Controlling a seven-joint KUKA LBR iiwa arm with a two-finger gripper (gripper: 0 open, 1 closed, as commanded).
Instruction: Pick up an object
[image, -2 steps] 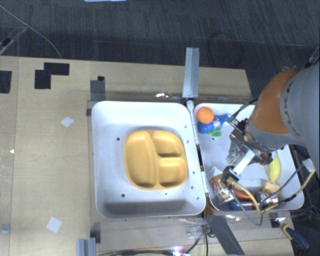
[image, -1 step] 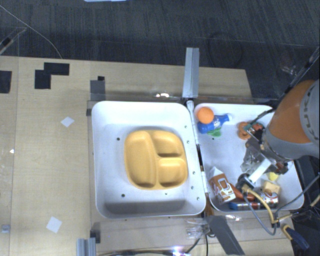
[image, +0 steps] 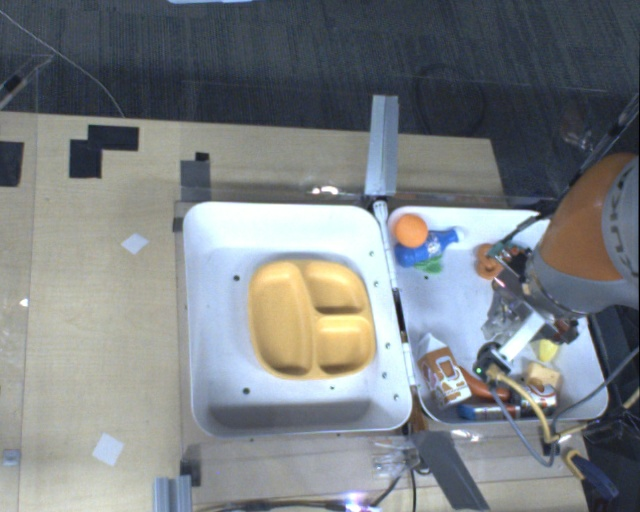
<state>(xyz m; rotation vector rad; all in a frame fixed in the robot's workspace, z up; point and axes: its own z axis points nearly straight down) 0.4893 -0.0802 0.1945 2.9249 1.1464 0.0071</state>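
From above, the gripper (image: 508, 318) hangs low inside the right bin (image: 450, 300), probably because the loose, pickable things lie there; the arm hides its tip, so I cannot tell how far open it is or whether it has hold of anything. A brown packet (image: 443, 372) lies just beside it toward the near wall, an orange ball (image: 410, 230) and a blue toy (image: 432, 246) sit well beyond it in the far corner. A yellow tray (image: 308, 318) lies well apart in the left bin (image: 215, 300).

Arm (image: 600, 225) extended in from right, orange band uppermost; gripper (image: 503, 318) angled down toward lower left.
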